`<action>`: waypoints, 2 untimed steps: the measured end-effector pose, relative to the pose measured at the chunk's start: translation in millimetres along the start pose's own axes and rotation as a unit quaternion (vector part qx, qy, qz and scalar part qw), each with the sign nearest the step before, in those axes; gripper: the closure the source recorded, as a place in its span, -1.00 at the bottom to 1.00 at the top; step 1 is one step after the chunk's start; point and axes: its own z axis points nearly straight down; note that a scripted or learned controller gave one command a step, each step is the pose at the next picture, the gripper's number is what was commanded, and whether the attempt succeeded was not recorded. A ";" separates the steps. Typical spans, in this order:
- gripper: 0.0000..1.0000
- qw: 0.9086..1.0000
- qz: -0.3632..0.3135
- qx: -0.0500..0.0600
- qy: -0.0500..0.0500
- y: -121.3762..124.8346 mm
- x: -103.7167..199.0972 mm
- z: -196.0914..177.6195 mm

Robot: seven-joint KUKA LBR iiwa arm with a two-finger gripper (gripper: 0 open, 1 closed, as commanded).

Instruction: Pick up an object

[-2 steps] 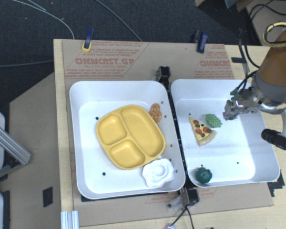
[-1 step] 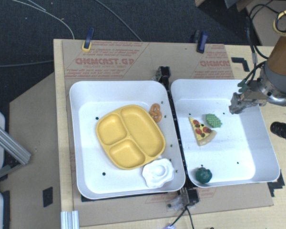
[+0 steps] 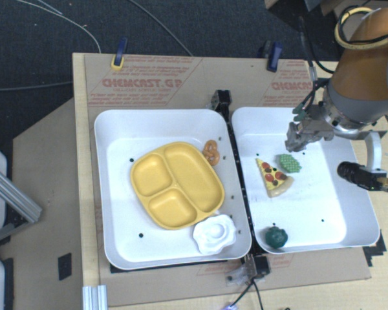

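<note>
White right bin (image 3: 349, 192) holds a pizza slice (image 3: 273, 176), a small green piece (image 3: 289, 163) touching it and a dark green ball (image 3: 275, 237). The jaws (image 3: 297, 141) hover near; their state I cannot tell. The slice looks light, stiff; grip its edges.

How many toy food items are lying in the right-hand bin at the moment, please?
3: a pizza slice mid-bin, a green textured piece just beside it below the gripper, and a dark green round item at the near-left corner. The arm may hide more.
</note>
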 end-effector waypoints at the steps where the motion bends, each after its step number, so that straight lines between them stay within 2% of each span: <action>1: 1.00 1.000 0.001 0.000 0.000 11.1 56.9 -4.9; 2: 1.00 1.000 0.001 0.000 0.000 34.0 106.9 1.4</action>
